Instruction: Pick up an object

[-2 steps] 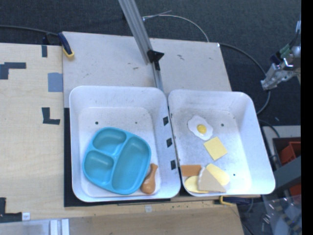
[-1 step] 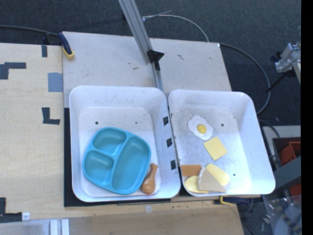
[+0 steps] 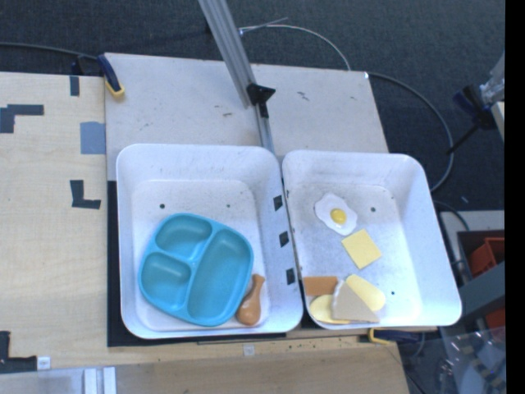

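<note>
Pale worktop (image 3: 49, 179), two white bins. Beside blue plate (image 3: 197, 268): drumstick (image 3: 253, 300). Nothing lifted; hand state indeterminable.

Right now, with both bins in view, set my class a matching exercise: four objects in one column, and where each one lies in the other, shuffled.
Objects:
1. blue divided plate
2. fried egg
3. chicken drumstick
4. yellow cheese square

Places:
A. right bin, nearest the far wall
B. left bin, near right corner, touching the plate's edge
C. right bin, middle of the floor
D. left bin, filling most of the floor

Pairs: 1-D, 2-A, 3-B, 4-C
</note>
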`<state>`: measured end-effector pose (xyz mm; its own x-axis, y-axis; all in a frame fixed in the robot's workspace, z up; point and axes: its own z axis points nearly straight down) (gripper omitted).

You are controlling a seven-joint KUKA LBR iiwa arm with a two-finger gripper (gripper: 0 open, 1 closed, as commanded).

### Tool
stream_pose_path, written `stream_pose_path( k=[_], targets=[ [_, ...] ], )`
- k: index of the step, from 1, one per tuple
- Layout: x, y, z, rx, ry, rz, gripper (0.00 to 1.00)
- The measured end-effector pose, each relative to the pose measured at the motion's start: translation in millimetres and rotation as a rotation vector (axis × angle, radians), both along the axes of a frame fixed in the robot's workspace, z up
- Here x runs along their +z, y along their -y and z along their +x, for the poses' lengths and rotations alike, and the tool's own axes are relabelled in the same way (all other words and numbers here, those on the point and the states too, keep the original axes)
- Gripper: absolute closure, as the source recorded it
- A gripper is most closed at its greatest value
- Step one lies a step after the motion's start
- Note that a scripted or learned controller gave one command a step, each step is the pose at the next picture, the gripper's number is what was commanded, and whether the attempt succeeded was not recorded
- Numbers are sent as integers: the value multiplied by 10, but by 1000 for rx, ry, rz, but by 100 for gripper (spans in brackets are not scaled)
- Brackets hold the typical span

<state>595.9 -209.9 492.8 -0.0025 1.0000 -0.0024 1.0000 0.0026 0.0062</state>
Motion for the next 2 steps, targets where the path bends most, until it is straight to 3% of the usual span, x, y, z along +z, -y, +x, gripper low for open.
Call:
stream_pose_path(
  k=[1,2],
  targets=[
    [-1127,-464,179,1,-15,4,100],
    [-2532,-509,388,0,-15,3,100]
  ],
)
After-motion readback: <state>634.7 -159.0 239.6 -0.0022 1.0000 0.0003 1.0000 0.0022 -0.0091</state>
